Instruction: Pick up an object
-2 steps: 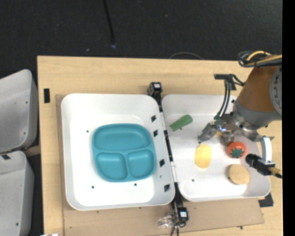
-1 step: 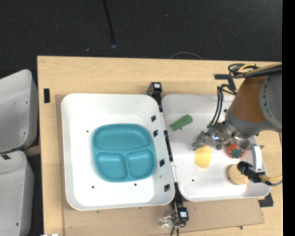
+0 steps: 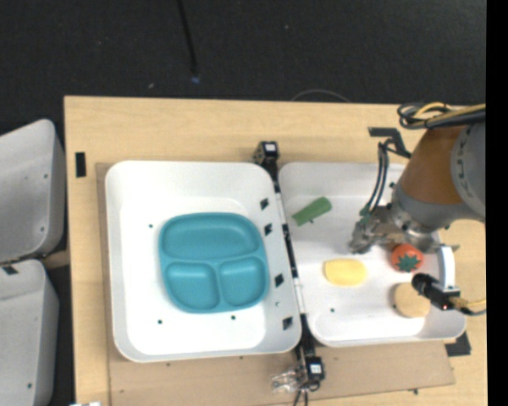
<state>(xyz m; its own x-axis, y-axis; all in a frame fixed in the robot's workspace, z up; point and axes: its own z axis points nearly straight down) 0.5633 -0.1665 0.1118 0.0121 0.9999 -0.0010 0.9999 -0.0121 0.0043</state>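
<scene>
**End effector low in the right bin, nothing seen in its grip**

The end effector (image 3: pixel 366 233) hangs just above-right of the lemon (image 3: pixel 345 271); whether it is open or closed cannot be told. The lemon looks like light, smooth, rigid plastic, best pinched across its short width. The tomato (image 3: pixel 406 258) lies right of the lemon, the green piece (image 3: pixel 311 211) above-left, and the tan piece (image 3: pixel 411 301) lower right.

No text, label, brand, number or sign can be read anywhere.
</scene>
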